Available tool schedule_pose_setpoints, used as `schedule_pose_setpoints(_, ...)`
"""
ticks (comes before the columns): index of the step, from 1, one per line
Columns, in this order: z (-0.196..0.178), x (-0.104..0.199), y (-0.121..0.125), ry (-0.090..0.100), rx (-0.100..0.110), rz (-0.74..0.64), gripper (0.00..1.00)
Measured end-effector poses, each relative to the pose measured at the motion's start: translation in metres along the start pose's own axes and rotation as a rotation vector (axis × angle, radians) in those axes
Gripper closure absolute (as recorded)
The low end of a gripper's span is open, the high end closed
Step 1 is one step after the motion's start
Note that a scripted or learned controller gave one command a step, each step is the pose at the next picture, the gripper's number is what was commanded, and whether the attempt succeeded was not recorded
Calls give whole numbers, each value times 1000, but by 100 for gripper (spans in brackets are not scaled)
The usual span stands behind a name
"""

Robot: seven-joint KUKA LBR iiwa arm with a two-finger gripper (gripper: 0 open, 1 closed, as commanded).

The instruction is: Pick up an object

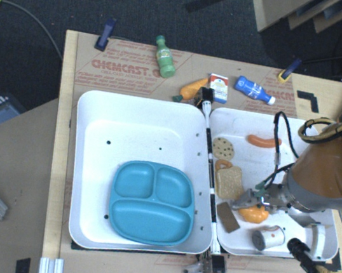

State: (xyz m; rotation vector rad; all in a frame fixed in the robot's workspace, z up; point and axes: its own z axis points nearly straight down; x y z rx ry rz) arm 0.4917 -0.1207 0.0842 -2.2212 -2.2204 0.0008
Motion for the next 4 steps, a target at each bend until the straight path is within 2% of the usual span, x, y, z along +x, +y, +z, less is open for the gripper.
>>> schedule_pose_setpoints(1,-10,0,0,-1,-2,1,100)
schedule_pose_setpoints(2,-100,84,0,0,-1,-2,100)
schedule_pose_setpoints(3,-149,119,-13,0,0,-1,100)
schedule_pose_setpoints(4,-129,127,21,-1,-2,-1,100)
